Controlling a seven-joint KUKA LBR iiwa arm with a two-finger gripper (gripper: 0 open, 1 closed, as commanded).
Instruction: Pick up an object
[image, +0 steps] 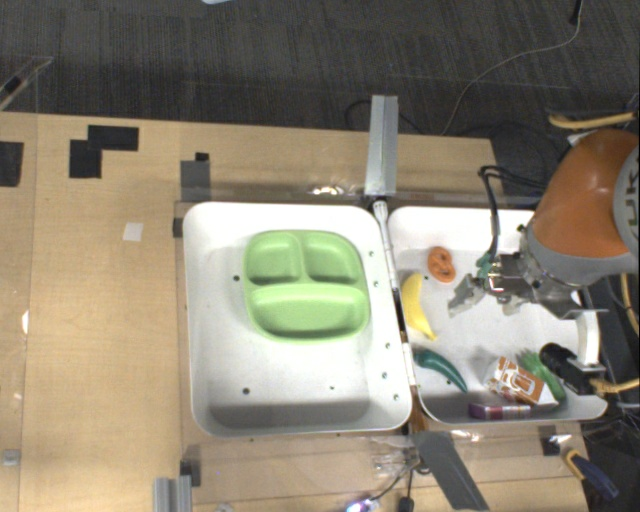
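Claw (478, 291) hangs open and empty over the right bin (470, 225), between orange toy (441, 264) and banana (416, 307). Banana likely light, smooth, rigid; grip across its middle.

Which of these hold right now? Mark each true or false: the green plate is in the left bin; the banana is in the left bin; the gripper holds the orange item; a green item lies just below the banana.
1. The green plate is in the left bin. True.
2. The banana is in the left bin. False: it lies in the right bin, against its left wall.
3. The gripper holds the orange item. False: the item lies apart, up-left of it.
4. A green item lies just below the banana. True.
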